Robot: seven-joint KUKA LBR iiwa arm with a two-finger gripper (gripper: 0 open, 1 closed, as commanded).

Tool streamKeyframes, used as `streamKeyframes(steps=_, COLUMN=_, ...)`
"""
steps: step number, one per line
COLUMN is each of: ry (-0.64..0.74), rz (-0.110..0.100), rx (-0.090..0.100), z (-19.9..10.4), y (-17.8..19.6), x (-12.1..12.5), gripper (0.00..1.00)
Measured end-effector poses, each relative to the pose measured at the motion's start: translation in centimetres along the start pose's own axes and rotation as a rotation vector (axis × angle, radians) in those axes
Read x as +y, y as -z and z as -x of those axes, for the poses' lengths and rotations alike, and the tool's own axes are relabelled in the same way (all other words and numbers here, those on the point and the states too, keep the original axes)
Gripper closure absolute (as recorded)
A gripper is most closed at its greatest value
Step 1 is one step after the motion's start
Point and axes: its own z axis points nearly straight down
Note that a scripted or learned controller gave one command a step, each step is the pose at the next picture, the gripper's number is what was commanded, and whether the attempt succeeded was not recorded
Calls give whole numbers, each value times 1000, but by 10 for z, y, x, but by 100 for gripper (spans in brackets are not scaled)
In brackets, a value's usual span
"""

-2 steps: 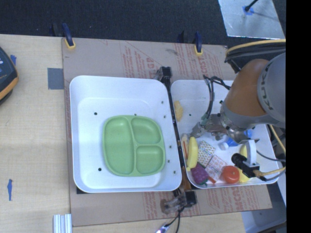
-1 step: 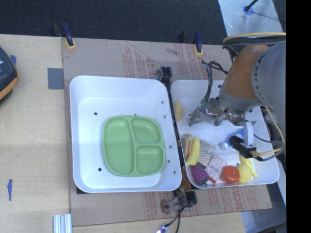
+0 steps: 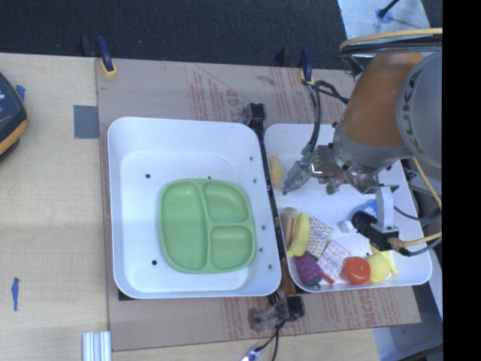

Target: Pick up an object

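On the pale wooden worktop, the shallow white left bin holds a light green plastic divided plate, while the shallow white right bin has the grey arm with its orange band reaching over it. The end effector hovers in the right bin's upper part with fingers spread, pinching nothing. Along that bin's lower edge lie a yellow banana-shaped toy, a purple toy grape cluster, a red-and-white packet, a red toy tomato and a small yellow toy.

Two white bins, one green divided plate, one tomato
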Motion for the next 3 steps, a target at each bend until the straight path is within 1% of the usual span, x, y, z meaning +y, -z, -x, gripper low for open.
streamKeyframes(steps=1, ry=-1, rz=-3, rx=-1, z=-1, y=-1, x=-28, gripper=0)
streamKeyframes(steps=2, ry=-1, rz=-4, rx=-1, z=11, y=-1, x=-54, gripper=0)
streamKeyframes(steps=3, ry=-1, rz=-3, rx=-1, z=11, y=-1, x=-54, gripper=0)
